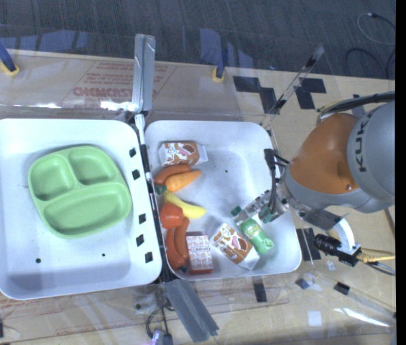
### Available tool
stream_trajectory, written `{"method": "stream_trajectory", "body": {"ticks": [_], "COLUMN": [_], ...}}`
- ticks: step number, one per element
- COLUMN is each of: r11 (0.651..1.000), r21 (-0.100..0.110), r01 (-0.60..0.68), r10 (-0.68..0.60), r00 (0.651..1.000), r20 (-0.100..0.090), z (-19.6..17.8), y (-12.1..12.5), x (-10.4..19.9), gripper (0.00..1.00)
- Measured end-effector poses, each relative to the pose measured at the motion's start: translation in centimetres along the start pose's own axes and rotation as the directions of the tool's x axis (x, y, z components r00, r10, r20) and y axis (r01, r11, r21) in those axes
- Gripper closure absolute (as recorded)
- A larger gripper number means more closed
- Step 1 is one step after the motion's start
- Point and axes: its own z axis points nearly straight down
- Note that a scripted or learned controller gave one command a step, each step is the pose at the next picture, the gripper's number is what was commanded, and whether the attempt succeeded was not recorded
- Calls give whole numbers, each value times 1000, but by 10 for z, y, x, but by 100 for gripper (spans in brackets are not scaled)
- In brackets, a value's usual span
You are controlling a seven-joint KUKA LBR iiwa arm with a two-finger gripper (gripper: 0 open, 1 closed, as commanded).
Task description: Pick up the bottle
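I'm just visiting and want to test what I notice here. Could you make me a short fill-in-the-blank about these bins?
1. The green divided plate lies in the ____ bin.
2. The gripper hovers beside the green ____ in the right bin.
3. The carrot's colour is ____.

Missing words: left; bottle; orange

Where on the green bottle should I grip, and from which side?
Probably across the green bottle's body, mid-length, coming from above. It lies on its side near the right bin's right wall, a snack packet against its left, so closing across its narrow width looks safest. The end effector hovers just above it.
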Motion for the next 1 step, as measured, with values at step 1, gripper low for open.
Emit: {"method": "stream_trajectory", "body": {"ticks": [1], "r11": [851], "r21": [34], "r01": [-523], "r10": [524], "r00": [852], "r20": [-7], "z": [-132], "y": [12], "x": [-7], "gripper": [100]}}
